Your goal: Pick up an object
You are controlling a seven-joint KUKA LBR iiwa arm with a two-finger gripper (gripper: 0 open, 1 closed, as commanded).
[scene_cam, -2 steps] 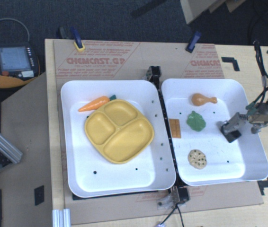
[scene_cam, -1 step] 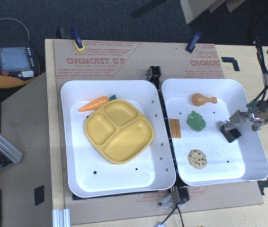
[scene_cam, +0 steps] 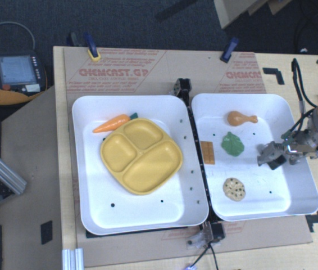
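The right bin (scene_cam: 277,204) holds a tan chicken drumstick (scene_cam: 240,118) near the back, a green broccoli piece (scene_cam: 232,144) in the middle, a speckled cookie (scene_cam: 234,189) near the front and a small brown cracker (scene_cam: 207,152) by its left wall. My gripper (scene_cam: 271,154) hovers over the right part of this bin, roughly level with the broccoli and a little to its right. I see nothing between its fingers. In the left bin (scene_cam: 91,207) lies a yellow divided plate (scene_cam: 141,155) with an orange carrot (scene_cam: 111,123) at its back left edge.
Clamps (scene_cam: 93,48) hold the cardboard sheet (scene_cam: 148,66) under both bins. A black bracket (scene_cam: 182,86) sits between the bins at the back. A handheld pendant (scene_cam: 14,72) lies off the bench at the far left.
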